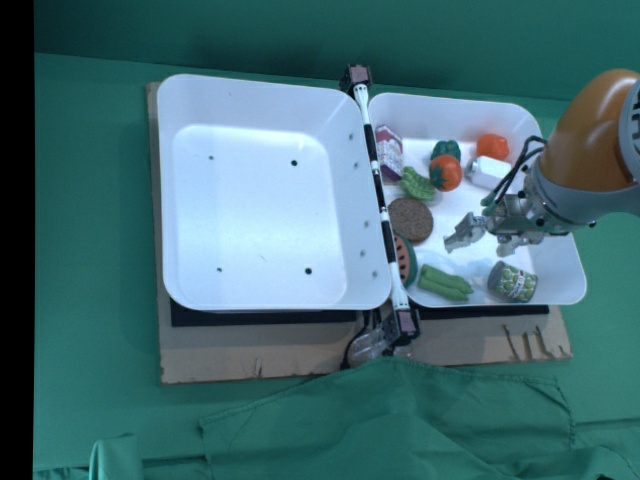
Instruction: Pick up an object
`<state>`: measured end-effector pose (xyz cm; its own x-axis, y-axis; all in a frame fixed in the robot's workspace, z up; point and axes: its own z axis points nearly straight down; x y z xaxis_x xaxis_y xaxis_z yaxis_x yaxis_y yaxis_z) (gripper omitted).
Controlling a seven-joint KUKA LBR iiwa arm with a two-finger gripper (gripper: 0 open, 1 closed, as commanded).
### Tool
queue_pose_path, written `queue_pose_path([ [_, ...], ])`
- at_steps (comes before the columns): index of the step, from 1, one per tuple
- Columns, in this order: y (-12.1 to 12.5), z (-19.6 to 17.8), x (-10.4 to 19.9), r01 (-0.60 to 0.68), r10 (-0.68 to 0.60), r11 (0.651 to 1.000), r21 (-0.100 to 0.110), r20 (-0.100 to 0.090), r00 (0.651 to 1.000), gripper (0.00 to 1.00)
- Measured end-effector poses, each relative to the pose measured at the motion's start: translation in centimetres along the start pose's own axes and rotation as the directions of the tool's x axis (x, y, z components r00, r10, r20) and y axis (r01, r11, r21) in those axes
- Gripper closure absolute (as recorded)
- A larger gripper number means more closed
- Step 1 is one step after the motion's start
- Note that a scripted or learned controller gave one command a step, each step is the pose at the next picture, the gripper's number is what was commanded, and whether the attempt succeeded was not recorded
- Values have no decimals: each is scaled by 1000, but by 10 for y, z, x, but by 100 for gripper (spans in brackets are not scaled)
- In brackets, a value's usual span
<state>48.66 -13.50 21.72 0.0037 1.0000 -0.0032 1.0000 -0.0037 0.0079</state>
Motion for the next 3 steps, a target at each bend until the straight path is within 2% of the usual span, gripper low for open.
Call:
queue_pose_path([
  [1,49,34,-52,-2,2,1000,-1,0,1000,0],
  [2,85,33,-13,3,-3,1000,-9,5,1000,0],
  [3,174,34,2,5,-4,1000,-7,2,1000,0],
])
